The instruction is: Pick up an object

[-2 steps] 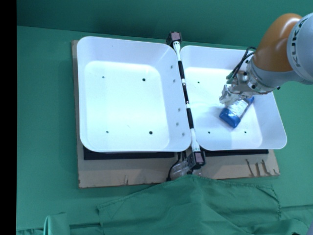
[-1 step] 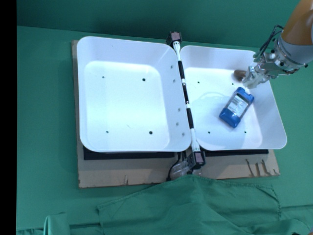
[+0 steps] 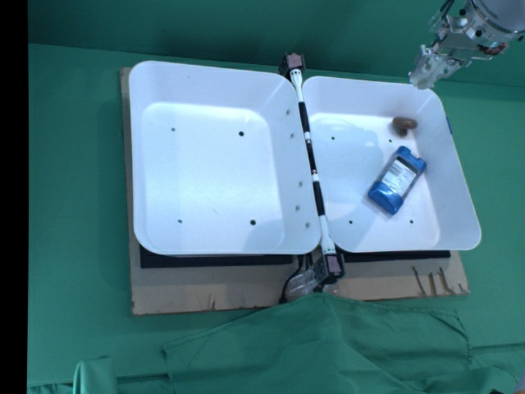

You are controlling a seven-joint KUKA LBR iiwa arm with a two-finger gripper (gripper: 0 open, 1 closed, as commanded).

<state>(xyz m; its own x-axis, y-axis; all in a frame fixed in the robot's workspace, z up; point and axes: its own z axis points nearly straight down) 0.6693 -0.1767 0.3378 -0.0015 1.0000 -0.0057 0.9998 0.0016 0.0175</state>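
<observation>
The approach seems in hand: the pincer (image 3: 428, 69), whose grip state I cannot tell, hangs above the right bin's (image 3: 459, 212) far corner, and next must descend onto the blue packet (image 3: 397, 180) or the small brown object (image 3: 404, 124) near it.

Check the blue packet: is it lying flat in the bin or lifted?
Lying flat. The blue packet rests on the right bin's floor, slanted, near a small brown object; the hand hangs above the far rim.
</observation>
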